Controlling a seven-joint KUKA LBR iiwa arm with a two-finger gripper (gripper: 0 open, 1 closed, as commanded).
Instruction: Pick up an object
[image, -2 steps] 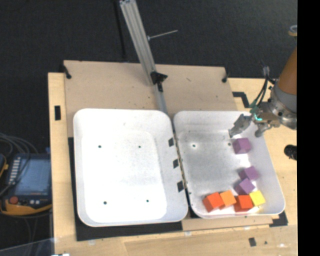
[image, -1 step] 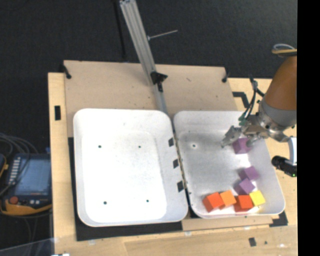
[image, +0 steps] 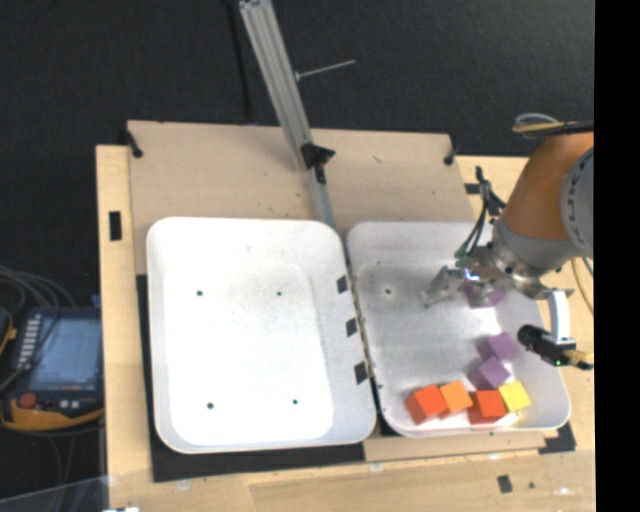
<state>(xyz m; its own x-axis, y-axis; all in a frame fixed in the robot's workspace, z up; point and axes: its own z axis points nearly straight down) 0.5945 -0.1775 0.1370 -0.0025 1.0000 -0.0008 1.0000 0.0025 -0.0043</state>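
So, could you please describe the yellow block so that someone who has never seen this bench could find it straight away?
Look at the right-hand white bin, then at the cluster of small blocks in its near right corner. The yellow block sits at the right end of the cluster, beside an orange-red block and just below a purple block. It is the one yellow piece there.
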